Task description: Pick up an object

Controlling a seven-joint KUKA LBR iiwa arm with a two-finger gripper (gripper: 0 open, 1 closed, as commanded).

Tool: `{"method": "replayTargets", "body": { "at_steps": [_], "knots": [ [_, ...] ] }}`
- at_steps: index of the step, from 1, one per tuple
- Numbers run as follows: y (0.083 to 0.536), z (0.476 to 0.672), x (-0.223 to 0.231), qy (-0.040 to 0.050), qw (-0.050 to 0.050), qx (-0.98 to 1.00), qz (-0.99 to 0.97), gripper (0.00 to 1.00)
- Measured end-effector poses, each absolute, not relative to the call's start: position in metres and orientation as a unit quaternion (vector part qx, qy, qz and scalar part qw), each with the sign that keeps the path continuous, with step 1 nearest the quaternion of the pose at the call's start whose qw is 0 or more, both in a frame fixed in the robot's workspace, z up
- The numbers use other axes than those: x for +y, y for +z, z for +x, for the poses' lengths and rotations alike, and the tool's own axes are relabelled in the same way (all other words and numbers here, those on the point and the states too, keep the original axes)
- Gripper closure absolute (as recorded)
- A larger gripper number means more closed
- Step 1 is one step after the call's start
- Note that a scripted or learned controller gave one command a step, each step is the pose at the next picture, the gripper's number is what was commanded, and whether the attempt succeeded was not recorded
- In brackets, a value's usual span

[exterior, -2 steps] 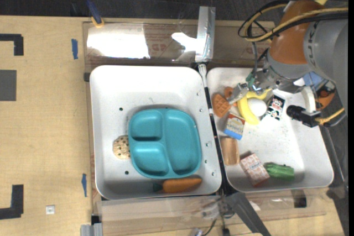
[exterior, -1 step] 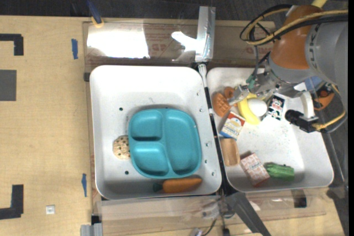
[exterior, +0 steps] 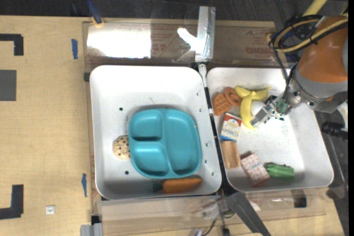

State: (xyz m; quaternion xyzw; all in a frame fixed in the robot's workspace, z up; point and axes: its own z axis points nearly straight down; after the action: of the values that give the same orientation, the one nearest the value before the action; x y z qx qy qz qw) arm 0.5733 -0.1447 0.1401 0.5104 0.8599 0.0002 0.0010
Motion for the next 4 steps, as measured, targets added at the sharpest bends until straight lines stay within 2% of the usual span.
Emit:
{"method": "replayTargets", "body": {
  "at_steps": [1,2,3,4],
  "knots": [
    [0.118,0.628,-0.108,0.0008,0.001,0.793,0.610,0.00],
    [0.093,0.615,-0.103,0.0045,0.008,0.793,0.610,0.00],
    [0.099,0.613,-0.102,0.0030,0.005,0.793,0.609,1.00],
    [0.086,0.599,-0.151,0.0010,0.002,0.730,0.683,1.00]
  ]
}}
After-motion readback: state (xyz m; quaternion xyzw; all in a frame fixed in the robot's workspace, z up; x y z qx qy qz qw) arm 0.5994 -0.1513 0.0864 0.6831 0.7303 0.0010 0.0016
